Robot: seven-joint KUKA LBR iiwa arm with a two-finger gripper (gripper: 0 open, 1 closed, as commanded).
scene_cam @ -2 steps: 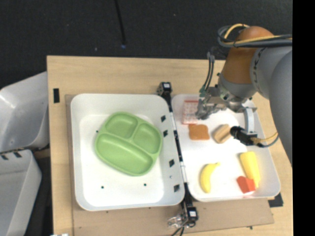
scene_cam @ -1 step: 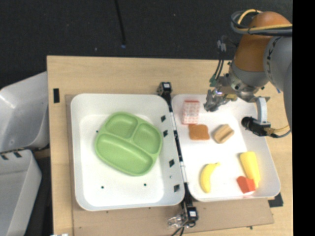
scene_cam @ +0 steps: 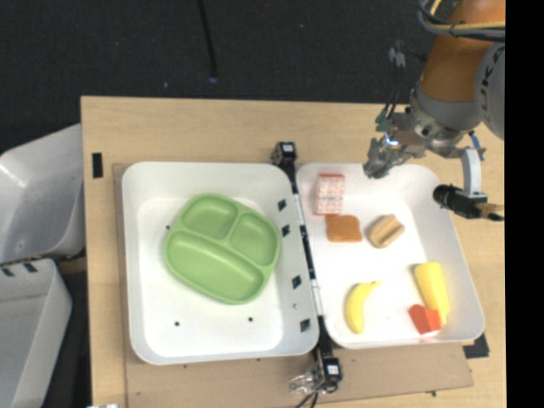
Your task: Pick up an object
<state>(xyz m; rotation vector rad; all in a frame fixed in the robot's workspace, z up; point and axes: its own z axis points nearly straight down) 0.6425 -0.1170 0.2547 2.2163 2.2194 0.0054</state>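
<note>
Nearest the camera, by the right bin's near edge, lie a banana and a yellow corn cob with a small red block touching its near end. Further back sit a brown bread-like square and a tan roll, near each other, and a pink-and-white packet close to the bin's far-left corner. Any of these could be the thing to pick up; none is held.

The jaws hang over the bin's far edge, tilted, with nothing seen between them; whether they stand apart or together I cannot tell.

Judging from this, several things could go wrong. The jaws sit above the rim, so a straight drop may strike the bin wall or close on nothing. The packet lies flat and near the dividing edge, so the jaws may skid over it or push it against the wall. The roll and square are close enough that reaching for one may nudge the other.

The left bin holds a green divided plate; both bins rest on the worktop.
</note>
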